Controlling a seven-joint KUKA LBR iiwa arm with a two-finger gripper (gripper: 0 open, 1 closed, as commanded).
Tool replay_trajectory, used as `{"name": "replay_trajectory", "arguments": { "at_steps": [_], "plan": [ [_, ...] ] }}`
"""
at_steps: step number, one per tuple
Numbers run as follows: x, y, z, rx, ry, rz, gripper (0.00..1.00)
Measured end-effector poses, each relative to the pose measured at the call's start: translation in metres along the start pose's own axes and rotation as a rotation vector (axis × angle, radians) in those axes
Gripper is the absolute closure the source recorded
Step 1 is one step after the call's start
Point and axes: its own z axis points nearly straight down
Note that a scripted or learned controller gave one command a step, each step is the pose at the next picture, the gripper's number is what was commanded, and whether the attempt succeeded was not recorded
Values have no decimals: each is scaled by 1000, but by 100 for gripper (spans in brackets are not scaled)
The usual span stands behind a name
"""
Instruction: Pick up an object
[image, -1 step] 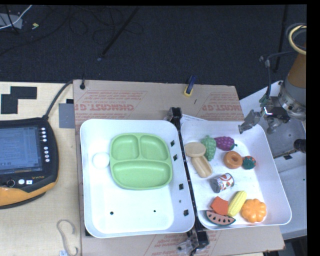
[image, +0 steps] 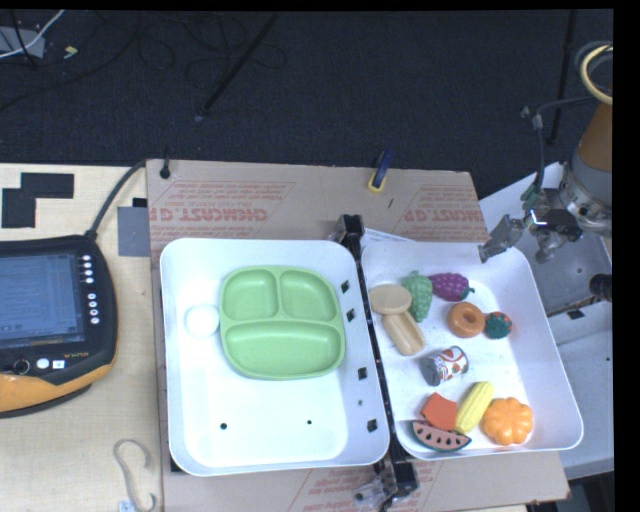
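Several toy foods lie in the right bin (image: 545, 330): purple grapes (image: 450, 287), a green leafy piece (image: 419, 295), a tan mushroom (image: 390, 298) over a tan stick (image: 406, 334), a donut (image: 466, 320), a strawberry (image: 497, 324), a small can (image: 446, 365), corn (image: 474, 402), an orange pumpkin (image: 506, 421), a red wedge (image: 437, 409) and a watermelon slice (image: 440, 438). My gripper (image: 522, 243) hangs over the bin's far right corner, above and right of the grapes. It is open, with nothing between its fingers.
The left bin (image: 190, 420) holds a green divided plate (image: 281, 322) and a small white disc (image: 202, 320). A black clamp bar (image: 362, 340) runs between the bins. A tablet in an orange case (image: 50, 310) lies at the far left, off the cardboard.
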Motion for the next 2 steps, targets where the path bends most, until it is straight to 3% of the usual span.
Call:
{"name": "replay_trajectory", "arguments": {
  "at_steps": [2],
  "plan": [
    [14, -8, 99, 5, 2, -1, 0]
  ]
}}
